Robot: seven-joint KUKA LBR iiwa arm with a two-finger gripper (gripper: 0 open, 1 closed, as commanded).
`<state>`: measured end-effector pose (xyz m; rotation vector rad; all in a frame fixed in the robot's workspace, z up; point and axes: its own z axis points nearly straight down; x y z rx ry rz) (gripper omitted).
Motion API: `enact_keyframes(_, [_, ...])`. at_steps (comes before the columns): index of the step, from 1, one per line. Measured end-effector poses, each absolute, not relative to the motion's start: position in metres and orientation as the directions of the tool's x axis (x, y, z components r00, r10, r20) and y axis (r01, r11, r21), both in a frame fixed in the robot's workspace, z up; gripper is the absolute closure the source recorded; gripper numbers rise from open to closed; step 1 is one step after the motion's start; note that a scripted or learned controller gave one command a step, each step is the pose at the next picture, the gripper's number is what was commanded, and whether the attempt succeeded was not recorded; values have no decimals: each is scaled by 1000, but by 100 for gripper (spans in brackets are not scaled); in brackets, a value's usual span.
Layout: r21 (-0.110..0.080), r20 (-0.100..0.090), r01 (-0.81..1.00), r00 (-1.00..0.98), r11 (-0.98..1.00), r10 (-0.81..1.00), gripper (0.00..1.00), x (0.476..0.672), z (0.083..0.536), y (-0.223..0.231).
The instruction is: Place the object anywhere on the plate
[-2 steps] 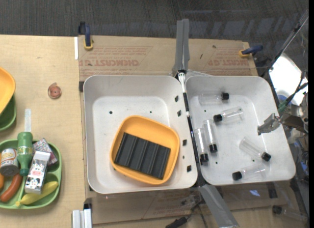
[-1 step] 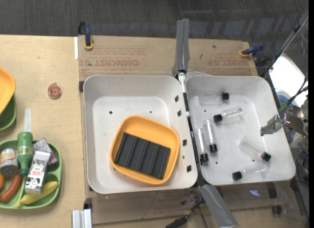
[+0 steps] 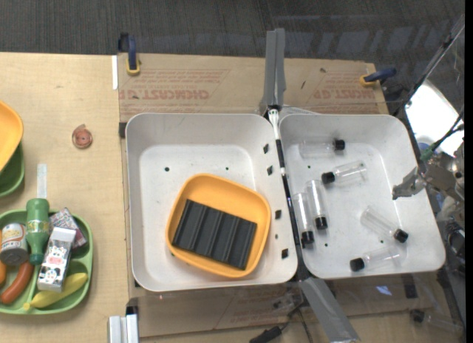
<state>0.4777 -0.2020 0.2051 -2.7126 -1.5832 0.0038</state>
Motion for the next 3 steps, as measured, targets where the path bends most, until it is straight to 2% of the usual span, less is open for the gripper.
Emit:
enact_keyframes(1, [-3, -3, 808, 589, -589, 808, 0, 484, 194, -207])
enact_keyframes(2, [-4, -3, 764, 646, -646, 764, 0, 477, 196, -214])
enact_keyframes(3, [-3, -4, 678, 735, -735, 678, 0, 494, 216, -210])
